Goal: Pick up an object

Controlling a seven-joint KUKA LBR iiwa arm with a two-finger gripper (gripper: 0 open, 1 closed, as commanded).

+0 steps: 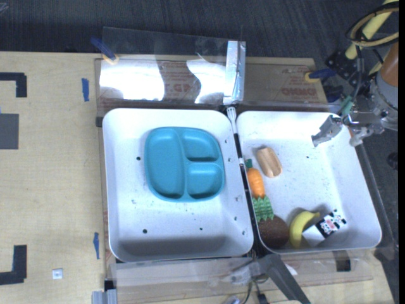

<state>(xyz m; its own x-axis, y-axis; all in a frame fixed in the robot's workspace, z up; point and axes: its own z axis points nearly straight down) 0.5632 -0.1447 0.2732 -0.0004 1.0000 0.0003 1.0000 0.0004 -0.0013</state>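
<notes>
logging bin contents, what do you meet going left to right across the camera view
blue tray → carrot → bread roll → banana → cow toy → end effector

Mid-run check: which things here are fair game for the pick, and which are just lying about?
Fair game, all in the right bin:
- bread roll
- carrot
- pineapple
- banana
- black-and-white toy
The gripper hovers above the bin's upper right part.

Lying about:
- blue divided tray, in the left bin
- clear panel, behind the bins
</notes>
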